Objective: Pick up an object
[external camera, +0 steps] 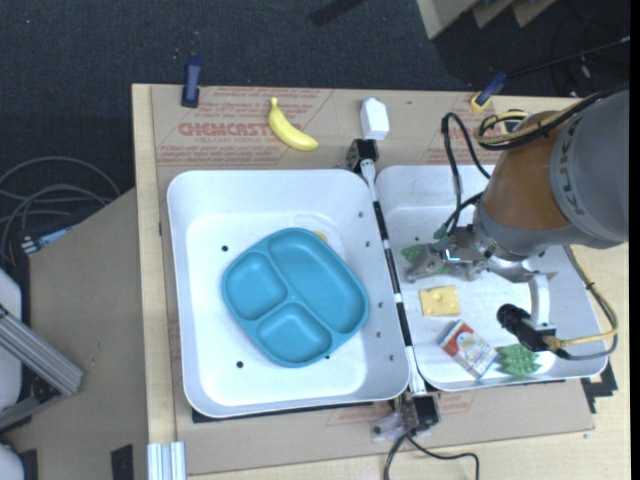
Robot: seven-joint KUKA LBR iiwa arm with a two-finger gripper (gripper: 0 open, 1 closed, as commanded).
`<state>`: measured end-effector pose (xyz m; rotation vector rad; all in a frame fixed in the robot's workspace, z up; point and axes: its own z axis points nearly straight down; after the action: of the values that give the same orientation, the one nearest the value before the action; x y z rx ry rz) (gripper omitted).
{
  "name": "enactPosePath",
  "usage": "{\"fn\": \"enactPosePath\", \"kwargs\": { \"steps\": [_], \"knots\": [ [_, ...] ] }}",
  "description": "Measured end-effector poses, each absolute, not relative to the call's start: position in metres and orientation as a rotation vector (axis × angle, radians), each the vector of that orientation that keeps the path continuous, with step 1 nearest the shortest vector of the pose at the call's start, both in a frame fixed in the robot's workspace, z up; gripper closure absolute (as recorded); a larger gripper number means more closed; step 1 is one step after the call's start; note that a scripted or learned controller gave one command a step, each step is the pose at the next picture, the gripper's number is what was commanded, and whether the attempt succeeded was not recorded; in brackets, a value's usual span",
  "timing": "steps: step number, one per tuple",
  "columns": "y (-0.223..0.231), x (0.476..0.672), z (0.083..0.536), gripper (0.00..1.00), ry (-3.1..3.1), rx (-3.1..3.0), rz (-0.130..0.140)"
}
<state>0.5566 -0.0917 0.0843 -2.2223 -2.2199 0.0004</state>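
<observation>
Cardboard [240, 128] covers the bench, dark carpet around it. A blue divided plate [292, 294] lies in the left bin [200, 208]. In the right bin [420, 183], the gripper [440, 258] hangs near a green item [415, 255], grip state unclear, above a yellow block [439, 300].

A yellow banana [291, 128] and probably a blue clip [191, 80] lie on the bench [250, 118].
</observation>
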Motion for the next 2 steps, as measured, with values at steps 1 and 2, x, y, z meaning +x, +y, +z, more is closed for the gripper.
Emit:
{"fn": "enactPosePath", "kwargs": {
  "steps": [1, 2],
  "knots": [
    [-0.103, 0.535, 0.085, 0.0, -2.219, -2.221, 0.001],
    [-0.094, 0.558, 0.084, 0.0, -2.223, -2.222, -0.002]
  ]
}}
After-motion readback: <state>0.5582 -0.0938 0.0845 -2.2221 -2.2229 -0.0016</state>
